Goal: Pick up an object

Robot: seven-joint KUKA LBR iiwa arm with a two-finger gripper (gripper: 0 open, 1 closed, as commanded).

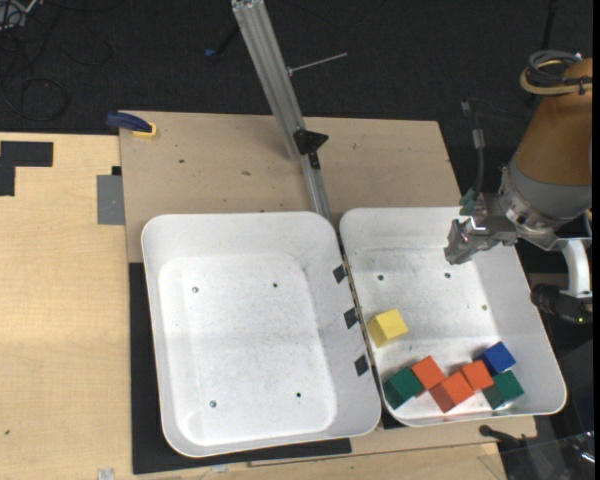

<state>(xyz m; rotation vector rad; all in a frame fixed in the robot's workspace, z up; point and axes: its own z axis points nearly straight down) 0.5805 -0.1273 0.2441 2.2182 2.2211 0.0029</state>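
Approach is the step judged to be in hand: nothing has been lifted, and every block lies on the floor of the right bin (420,230). In the camera view the gripper (467,240) hangs over the upper right part of that bin, near its far rim, at the end of the grey arm (552,163) that reaches in from the right. No object lies between or under its tip; whether it is spread or closed cannot be told, since the tip appears as a small grey mass against the white bin. The candidate objects sit well apart from it, toward the near side of the bin: a yellow block (388,326) alone close to the divider between the bins, and a tight cluster along the near rim made up of a green block (403,385), an orange block (428,372), a second orange block (453,391) touching a third one (477,376), a blue block (498,357) and a dark green block (503,390). The left bin (170,243) holds no blocks. The next move, by this reading, calls for travel toward the near side and a descent over one block; the yellow one stands free and looks the easier target, while the clustered blocks leave little room beside them. The height of the gripper above the bin floor cannot be judged from this slanted view, and the arm's upper part is cut off at the right.
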